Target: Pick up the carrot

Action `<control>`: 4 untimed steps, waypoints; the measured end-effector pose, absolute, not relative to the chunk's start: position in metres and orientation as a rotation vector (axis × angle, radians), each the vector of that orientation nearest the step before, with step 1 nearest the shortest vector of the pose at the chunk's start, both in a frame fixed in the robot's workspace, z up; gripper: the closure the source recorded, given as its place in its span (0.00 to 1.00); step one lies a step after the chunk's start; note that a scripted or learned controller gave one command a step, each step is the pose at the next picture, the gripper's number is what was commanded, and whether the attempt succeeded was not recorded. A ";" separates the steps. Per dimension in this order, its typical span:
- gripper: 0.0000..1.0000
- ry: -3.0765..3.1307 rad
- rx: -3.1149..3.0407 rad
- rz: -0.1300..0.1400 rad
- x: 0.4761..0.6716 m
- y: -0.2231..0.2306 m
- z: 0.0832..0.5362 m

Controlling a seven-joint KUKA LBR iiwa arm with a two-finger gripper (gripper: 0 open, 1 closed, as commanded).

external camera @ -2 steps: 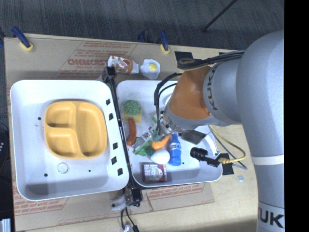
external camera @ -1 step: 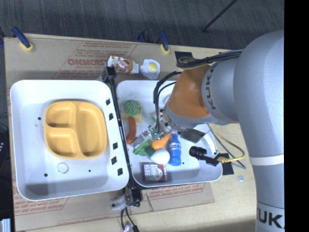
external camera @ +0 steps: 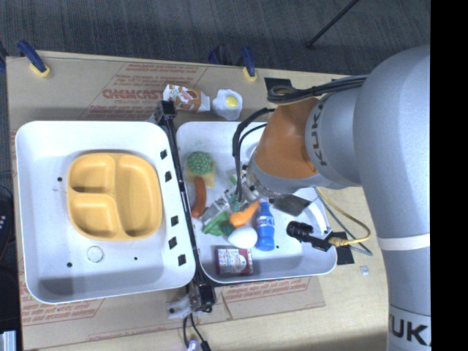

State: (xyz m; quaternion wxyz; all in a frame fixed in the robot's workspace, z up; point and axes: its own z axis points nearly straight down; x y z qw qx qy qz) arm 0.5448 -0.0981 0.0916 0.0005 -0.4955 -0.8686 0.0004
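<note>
Arm (external camera: 387, 137): grey bulk nearest the lens, reaching in from 3 o'clock over the right bin (external camera: 322, 263).
Fingers (external camera: 238, 196): low among the clutter; spread or pressed, cannot tell.
Carrot (external camera: 243, 215): orange, just at 5 o'clock of the fingers, touching the white egg (external camera: 243, 237).
Blue bottle (external camera: 265, 227): at 3 o'clock of the carrot.
Sausage (external camera: 198, 197): at 9 o'clock.
Yellow tray (external camera: 115, 194): in the left bin (external camera: 44, 269).

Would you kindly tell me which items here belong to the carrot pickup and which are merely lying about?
Part of the job:
carrot
pincer
right bin

Lying about:
yellow divided tray
blue bottle
white egg
sausage
broccoli
can
</note>
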 end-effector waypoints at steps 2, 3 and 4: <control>0.00 -2.728 -1.556 0.001 0.545 -0.098 0.092; 0.00 -2.728 -1.556 0.001 0.545 -0.098 0.092; 0.00 -2.728 -1.556 0.001 0.545 -0.098 0.092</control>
